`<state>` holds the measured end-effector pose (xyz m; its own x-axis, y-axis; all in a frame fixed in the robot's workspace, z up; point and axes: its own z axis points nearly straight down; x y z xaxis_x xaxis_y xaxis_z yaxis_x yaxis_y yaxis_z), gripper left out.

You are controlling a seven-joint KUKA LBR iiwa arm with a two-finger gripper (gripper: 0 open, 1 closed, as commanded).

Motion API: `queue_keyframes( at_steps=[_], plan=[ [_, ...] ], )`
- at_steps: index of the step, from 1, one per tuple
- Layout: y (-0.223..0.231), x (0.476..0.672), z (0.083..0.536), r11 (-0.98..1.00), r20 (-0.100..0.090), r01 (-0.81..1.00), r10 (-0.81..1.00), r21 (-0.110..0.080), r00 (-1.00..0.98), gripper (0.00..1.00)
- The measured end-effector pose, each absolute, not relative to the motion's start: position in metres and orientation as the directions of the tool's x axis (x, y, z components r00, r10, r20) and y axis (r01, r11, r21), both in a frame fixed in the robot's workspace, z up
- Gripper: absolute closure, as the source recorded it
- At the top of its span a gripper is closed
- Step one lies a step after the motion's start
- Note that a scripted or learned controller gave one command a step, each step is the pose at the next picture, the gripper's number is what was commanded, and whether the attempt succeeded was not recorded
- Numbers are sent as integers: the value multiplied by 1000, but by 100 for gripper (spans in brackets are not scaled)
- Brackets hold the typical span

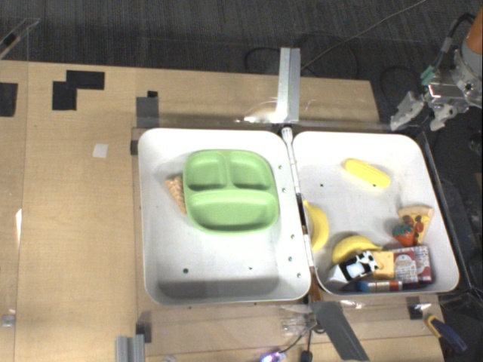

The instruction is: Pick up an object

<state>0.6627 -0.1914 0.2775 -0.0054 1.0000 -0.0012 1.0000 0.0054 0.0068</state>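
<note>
Objects you could pick sit in the right bin (434, 202): a yellow lemon-shaped piece (367, 173), a banana (318, 226), a pizza slice toy (413, 223) and a small carton (407, 265). Your pincer (424, 108) hangs open beyond that bin's far right corner, gripping nothing. A green divided plate (229, 189) lies in the left bin (162, 262).

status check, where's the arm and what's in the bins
Gripper up at the far right, outside the right bin, jaws open, nothing held. Yellow lemon-shaped piece lies alone in that bin. Green tray in left bin.
</note>
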Motion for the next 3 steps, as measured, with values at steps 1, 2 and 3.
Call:
queue_keyframes(
  at_steps=[1, 2, 3],
  plan=[
    [-155, 670, 191, -12, -1, 1000, 1000, 5, 12, 0],
    [-160, 642, 93, 70, -1, 998, 998, 8, -70, 0],
    [-159, 645, 106, 70, -2, 997, 998, 15, -70, 100]
  ],
)
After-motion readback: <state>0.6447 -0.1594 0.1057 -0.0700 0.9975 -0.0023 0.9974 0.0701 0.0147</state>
